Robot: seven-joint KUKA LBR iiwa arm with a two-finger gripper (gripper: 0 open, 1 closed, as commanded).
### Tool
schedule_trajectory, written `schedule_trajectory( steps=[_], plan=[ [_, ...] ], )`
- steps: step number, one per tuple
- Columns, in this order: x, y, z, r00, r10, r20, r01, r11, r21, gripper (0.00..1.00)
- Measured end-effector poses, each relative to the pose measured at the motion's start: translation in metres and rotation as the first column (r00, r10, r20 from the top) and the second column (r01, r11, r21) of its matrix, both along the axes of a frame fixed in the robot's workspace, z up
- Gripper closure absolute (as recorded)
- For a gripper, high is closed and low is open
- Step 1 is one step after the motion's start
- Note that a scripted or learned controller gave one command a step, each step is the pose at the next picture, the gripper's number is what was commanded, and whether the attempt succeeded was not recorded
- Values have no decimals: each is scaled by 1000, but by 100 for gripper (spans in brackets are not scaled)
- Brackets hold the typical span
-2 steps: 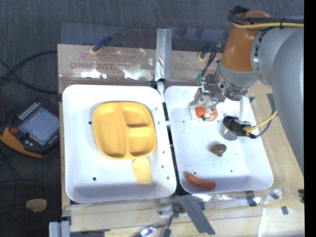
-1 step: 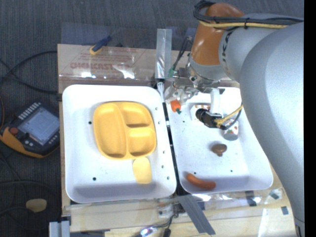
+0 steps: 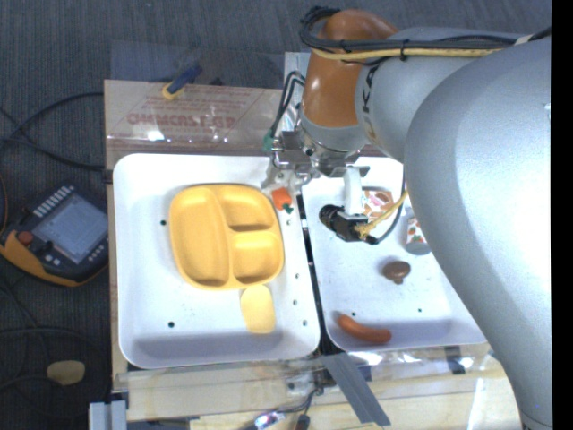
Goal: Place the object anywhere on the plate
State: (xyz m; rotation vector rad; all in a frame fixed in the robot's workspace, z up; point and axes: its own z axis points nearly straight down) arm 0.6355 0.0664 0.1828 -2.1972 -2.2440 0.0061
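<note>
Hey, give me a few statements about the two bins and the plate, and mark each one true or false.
1. The yellow plate sits in the left bin. True.
2. The plate has one undivided well. False: ridges split it into three compartments.
3. A brown sausage lies on the plate. False: it lies in the right bin, near the front.
4. The gripper is over the plate's back right corner, with something orange at its tip. True.
5. A pale yellow block lies just in front of the plate. True.
</note>
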Motion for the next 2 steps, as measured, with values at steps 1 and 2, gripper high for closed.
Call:
schedule_trajectory(
  steps=[1, 2],
  plan=[
    [0, 0, 0, 1000, 0, 0, 0, 1000, 0, 0],
    [33, 29, 0, 999, 53, 1, -53, 999, -2, 0]
  ],
)
